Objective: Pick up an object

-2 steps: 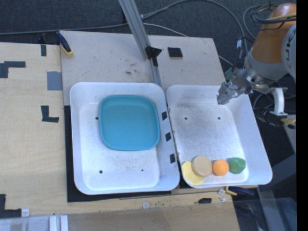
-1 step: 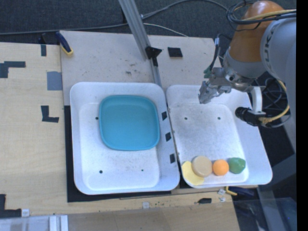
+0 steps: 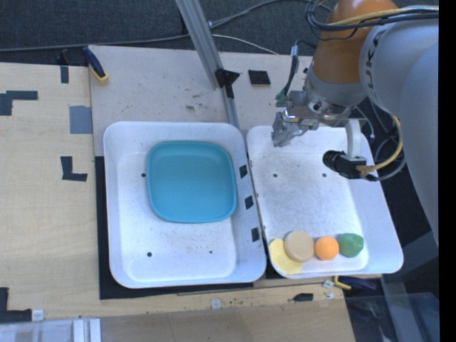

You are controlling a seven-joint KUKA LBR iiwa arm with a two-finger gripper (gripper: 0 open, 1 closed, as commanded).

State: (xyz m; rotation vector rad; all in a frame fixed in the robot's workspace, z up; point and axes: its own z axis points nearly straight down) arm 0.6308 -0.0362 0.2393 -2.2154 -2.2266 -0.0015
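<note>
My gripper (image 3: pixel 285 135) hangs over the far end of the right bin (image 3: pixel 370 191), just inside its far rim, and from this slanted overhead view I cannot tell how it is set; nothing shows in it. Nearest to me, along the near edge of that right bin, the candidate objects sit in a row: a yellow flat piece (image 3: pixel 278 258) at the near-left corner, a tan round disc (image 3: pixel 299 246) resting partly on it, an orange ball (image 3: pixel 326 248) just beside the disc, and a green object (image 3: pixel 350 244) touching or nearly touching the ball on its right. All four lie well apart from the gripper, at the opposite end of the bin, with the speckled white floor between them. In the left bin (image 3: pixel 121 205) I see a teal square plate (image 3: pixel 191 180) lying flat, toward the far half. Farther back, the grey arm with its orange band (image 3: pixel 349 34) comes in from the right above the wrist, cables looping beside it. A slanted metal bar (image 3: pixel 203 34) rises beyond the bins, and a small blue-and-yellow tool (image 3: pixel 95 64) lies at the far-left corner of the board.
</note>
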